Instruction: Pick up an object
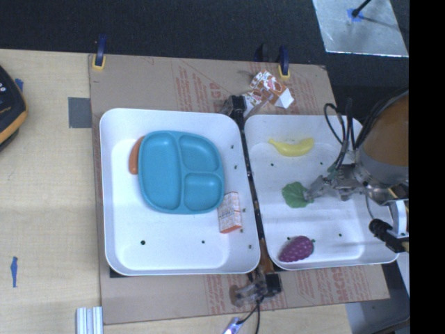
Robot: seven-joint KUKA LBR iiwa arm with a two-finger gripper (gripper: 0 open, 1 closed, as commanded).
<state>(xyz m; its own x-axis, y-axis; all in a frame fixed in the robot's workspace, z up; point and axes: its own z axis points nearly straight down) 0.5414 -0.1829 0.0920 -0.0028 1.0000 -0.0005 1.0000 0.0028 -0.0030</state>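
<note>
1. The hand (314, 188) sits low in the right bin (348, 249), its tips right at the edge of a small green object (295, 195) near the bin's middle. I cannot tell whether the hand is open, closed or gripping anything; its tip is too small and blurred.
2. The green object looks like a lumpy toy vegetable, likely light and somewhat soft. Its uneven shape calls for a grip across the thicker body rather than a thin edge.
3. The yellow banana (292, 146) lies near the bin's far wall: probably light, smooth plastic, best pinched across the middle of its curve.
4. The purple grape bunch (297, 248) rests by the near wall; its bumpy surface may resist slipping, but the wall crowds approach.
5. The left bin (118, 249) holds a blue divided plate (181, 171) and a small packet (230, 212).
</note>
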